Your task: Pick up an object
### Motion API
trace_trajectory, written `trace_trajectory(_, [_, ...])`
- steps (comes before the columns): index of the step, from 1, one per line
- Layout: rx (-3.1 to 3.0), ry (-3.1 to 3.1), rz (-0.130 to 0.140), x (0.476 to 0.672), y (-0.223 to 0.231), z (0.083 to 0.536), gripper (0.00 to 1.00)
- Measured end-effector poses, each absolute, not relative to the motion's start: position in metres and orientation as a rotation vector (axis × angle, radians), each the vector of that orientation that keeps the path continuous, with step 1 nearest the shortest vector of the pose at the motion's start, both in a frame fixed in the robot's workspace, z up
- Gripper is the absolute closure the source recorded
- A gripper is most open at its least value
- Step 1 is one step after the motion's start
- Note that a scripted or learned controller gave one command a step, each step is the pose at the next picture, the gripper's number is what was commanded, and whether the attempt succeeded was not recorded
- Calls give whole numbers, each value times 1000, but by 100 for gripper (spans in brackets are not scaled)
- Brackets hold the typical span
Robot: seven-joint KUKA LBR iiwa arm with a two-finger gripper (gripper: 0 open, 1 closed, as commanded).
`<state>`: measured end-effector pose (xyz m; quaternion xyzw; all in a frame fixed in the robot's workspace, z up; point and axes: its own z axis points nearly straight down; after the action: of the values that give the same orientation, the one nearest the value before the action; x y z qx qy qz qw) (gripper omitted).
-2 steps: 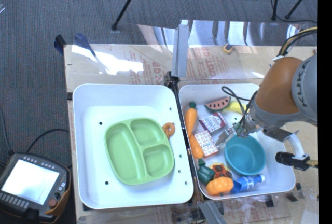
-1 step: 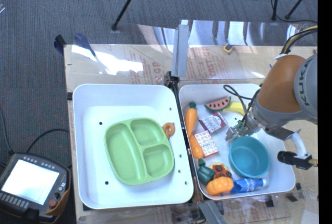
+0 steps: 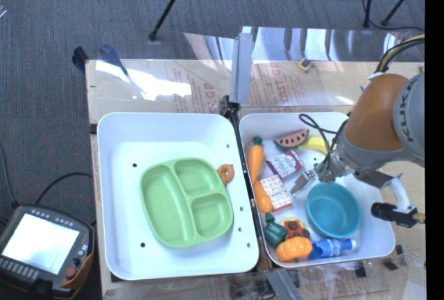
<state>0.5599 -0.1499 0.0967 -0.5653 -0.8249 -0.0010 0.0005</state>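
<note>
**Gripper low in the crowded right bin**

The gripper [image 3: 305, 180] hangs inside the right bin [image 3: 378, 239], just beside the blue bowl [image 3: 334, 210] and the small red-and-white cartons [image 3: 281, 177]. Its fingers look parted, with nothing visibly between them. To their left, a toy carrot [image 3: 254, 161] lies lengthwise, green top pointing away from the camera.

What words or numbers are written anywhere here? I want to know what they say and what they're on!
"KU": grey letters on the robot arm, cut off at the picture's edge.
Red print on the sheet under the bins: letters show, mirrored and too blurred to read.
Small cartons in the right bin: red and white print, too small to read.
Blue bottle: label too blurred to read.
Screen of the handheld controller: glare, nothing readable.
</note>
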Motion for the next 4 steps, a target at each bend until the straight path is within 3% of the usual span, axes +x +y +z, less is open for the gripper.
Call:
trace_trajectory(1, [-1903,-2499,-3,487,-125,88,0])
trace_trajectory(2, [-2153,-2304,2,478,-97,89,0])
trace_trajectory(3, [-2149,-2291,3,476,-96,96,100])
trace_trajectory(4, [-2153,-2293,5,476,-97,97,0])
